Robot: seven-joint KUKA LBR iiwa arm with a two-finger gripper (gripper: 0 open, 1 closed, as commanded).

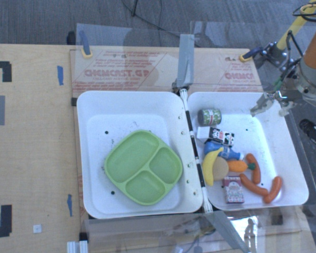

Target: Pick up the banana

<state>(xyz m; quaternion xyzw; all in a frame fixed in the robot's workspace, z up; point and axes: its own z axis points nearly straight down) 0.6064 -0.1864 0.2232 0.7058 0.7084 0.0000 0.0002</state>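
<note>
A: Where's the banana (pixel 208 166)?

B: In the right bin (pixel 284 136), against its left wall. It is crowded: a round tan piece (pixel 219 168) lies over its right side and a blue thing (pixel 227 153) touches its top end.

A: And the gripper (pixel 268 102)?

B: Over the right bin's upper right corner, well apart from the banana. I cannot tell how its fingers are set; they carry nothing.

A: How should it go in?

B: I'd come down over the bare lower half beside the wall, fingers across the banana's width, keeping off the tan piece. The green plate (pixel 142 166) in the left bin (pixel 95 115) is out of the way.
</note>
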